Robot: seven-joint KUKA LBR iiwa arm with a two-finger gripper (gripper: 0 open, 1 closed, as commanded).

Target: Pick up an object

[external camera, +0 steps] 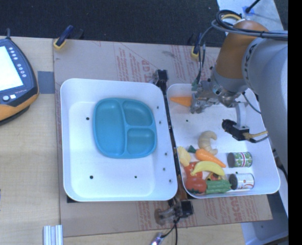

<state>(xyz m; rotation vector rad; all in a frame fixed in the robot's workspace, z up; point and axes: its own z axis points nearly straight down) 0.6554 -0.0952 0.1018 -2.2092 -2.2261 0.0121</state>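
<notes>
Low in right bin's (265, 152) far corner, gripper (198, 105), finger state impossible to tell; orange carrot (181, 101) touching at nine o'clock.

Open white floor mid right bin (253, 131), toy pile (207, 170) and cans (239, 160) crowding lower right, blue tray (125, 127) filling left bin centre

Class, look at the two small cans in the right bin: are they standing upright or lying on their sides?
Lying on their sides. Both cans show their long labelled walls from above, with round ends facing sideways.
</notes>
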